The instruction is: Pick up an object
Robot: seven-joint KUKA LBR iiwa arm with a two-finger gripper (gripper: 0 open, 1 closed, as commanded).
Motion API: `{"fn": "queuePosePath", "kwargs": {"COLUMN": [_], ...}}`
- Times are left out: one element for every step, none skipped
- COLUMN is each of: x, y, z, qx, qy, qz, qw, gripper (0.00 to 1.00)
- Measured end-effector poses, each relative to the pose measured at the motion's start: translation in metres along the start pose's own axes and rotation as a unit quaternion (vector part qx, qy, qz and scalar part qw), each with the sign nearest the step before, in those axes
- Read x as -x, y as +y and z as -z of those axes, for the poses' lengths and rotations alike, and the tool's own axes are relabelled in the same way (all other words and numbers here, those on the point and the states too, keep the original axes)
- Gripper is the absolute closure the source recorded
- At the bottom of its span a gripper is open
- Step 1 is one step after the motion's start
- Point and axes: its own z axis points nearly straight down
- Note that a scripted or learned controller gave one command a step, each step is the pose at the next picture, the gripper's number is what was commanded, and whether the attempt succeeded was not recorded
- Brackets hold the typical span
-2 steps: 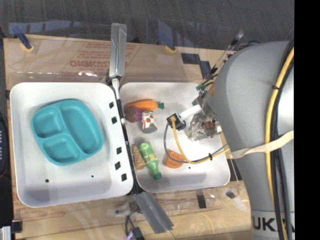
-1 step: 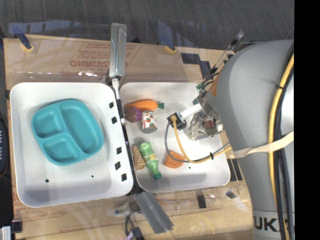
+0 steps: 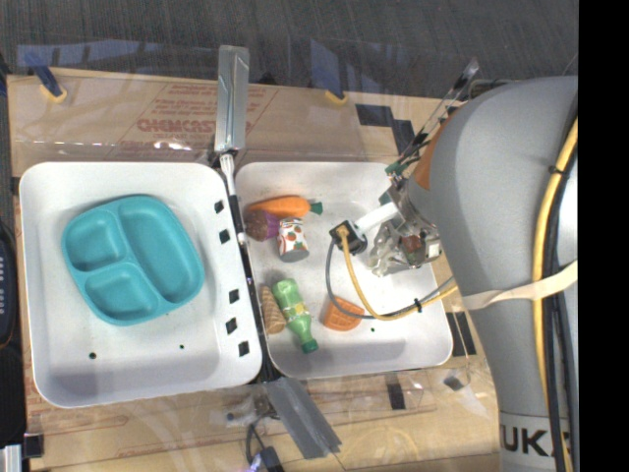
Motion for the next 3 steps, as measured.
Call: {"fn": "queuePosePath", "kwargs": {"x": [-0.002, -0.003, -0.057], "y": [0.003, 0.001, 0.015], "z": [-0.012, -0.006, -0.011], "qx": [0.003, 0.000, 0.005], "qy": [0.004, 0.001, 0.006], "qz": [-0.008, -0.004, -0.009], "qw": [1.0000, 1.0000, 0.9999], "gripper": [1.00, 1.00, 1.00]}}
